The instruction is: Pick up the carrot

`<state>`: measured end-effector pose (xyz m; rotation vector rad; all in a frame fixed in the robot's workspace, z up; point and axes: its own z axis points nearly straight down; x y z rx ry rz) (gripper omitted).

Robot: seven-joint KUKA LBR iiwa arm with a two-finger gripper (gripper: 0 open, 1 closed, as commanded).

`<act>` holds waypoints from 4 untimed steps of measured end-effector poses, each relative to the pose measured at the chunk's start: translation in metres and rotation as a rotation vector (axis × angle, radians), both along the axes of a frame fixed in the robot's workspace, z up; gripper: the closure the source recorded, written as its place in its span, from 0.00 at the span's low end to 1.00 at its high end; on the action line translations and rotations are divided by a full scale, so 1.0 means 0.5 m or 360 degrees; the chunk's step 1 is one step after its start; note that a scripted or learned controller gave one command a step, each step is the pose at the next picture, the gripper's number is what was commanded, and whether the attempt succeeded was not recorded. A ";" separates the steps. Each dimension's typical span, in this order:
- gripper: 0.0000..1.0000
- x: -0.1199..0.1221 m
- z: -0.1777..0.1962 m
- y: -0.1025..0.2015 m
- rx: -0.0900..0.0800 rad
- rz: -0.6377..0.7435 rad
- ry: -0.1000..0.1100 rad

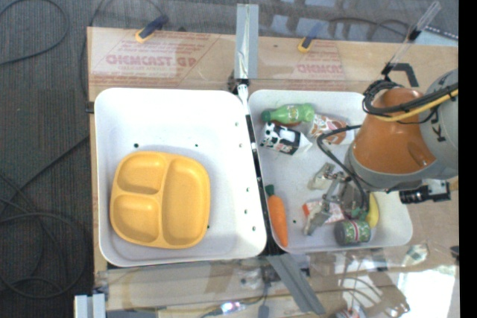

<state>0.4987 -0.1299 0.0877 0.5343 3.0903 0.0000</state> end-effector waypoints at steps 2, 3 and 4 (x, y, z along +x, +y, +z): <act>0.00 -0.013 0.003 0.066 -0.0012 0.0469 -0.0020; 0.00 -0.014 0.002 -0.057 -0.0006 0.0453 -0.0012; 0.00 0.268 -0.003 -0.184 0.0006 0.0273 0.0010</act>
